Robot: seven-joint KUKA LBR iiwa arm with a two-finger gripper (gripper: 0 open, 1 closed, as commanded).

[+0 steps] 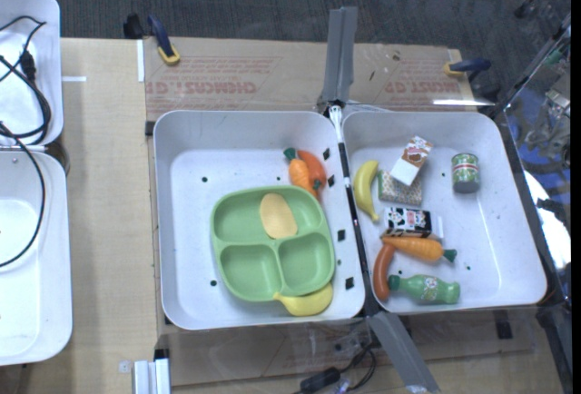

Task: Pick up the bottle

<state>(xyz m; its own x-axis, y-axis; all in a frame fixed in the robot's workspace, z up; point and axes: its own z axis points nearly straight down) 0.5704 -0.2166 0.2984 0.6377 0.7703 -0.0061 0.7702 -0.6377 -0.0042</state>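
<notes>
Green bottle lying on its side in the right bin, close to the front wall, cap end pointing left. A carrot lies just behind it, and a curved orange piece is at its cap end. Bare bin floor stretches from the bottle's base to the right wall. A smeared, see-through shape at the right edge is too blurred to identify, and I cannot tell the gripper's state from it. In the left bin, a banana is partly hidden under the green tray
</notes>
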